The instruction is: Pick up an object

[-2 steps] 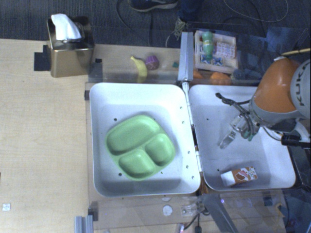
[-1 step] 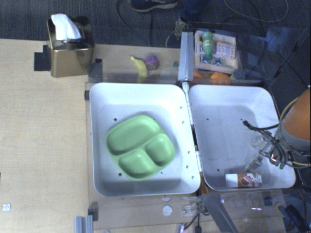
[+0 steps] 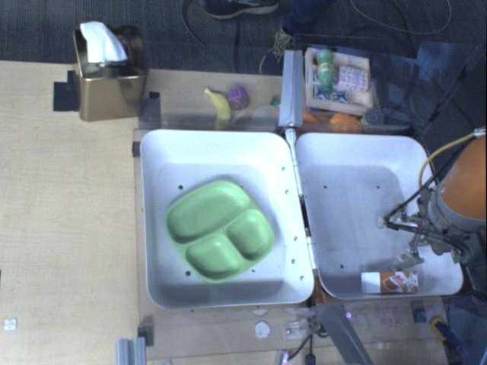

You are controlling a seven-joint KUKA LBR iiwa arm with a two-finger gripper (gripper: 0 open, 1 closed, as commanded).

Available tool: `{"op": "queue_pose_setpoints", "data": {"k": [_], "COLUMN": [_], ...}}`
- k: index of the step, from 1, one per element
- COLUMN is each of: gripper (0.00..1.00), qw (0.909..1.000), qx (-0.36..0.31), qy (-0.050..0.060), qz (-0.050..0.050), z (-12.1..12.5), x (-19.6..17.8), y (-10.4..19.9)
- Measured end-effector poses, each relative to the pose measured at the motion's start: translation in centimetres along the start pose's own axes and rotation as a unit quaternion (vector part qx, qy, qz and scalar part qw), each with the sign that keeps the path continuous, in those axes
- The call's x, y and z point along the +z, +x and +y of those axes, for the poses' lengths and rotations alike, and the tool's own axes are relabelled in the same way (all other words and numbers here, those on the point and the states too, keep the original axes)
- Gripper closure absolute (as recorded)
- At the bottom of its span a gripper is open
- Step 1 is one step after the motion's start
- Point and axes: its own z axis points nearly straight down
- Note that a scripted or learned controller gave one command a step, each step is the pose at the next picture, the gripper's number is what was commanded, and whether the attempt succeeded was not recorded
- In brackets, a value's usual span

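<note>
A green three-compartment plate (image 3: pixel 220 229) lies in the left bin (image 3: pixel 156 204). A small white and orange box (image 3: pixel 389 282) lies flat at the front edge of the right bin (image 3: pixel 342 173). My gripper (image 3: pixel 413 255) hangs at the right side of the right bin, just above and a little right of the box. The arm with its orange band (image 3: pixel 463 188) reaches in from the right.
Behind the bins lie a yellow banana (image 3: pixel 218 103), a purple fruit (image 3: pixel 239 96) and an orange fruit (image 3: pixel 345 122). A toy package (image 3: pixel 338 77) rests at the back right. A brass tissue box (image 3: pixel 106 71) stands at the back left on the wooden bench.
</note>
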Motion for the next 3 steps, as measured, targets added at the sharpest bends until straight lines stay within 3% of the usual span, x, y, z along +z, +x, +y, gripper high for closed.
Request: {"op": "queue_pose_setpoints", "data": {"k": [1, 2, 3], "gripper": [0.0, 0.0, 0.0], "qw": [0.9793, 0.9794, 0.9498], "qx": [-0.202, -0.202, -0.312], "qy": [0.0, -0.005, -0.009], "qz": [-0.002, 0.009, 0.015], "z": [10.0, 10.2, 3.2], "x": [-0.1, -19.4, -7.0], "y": [-1.8, -6.7, -10.9]}}
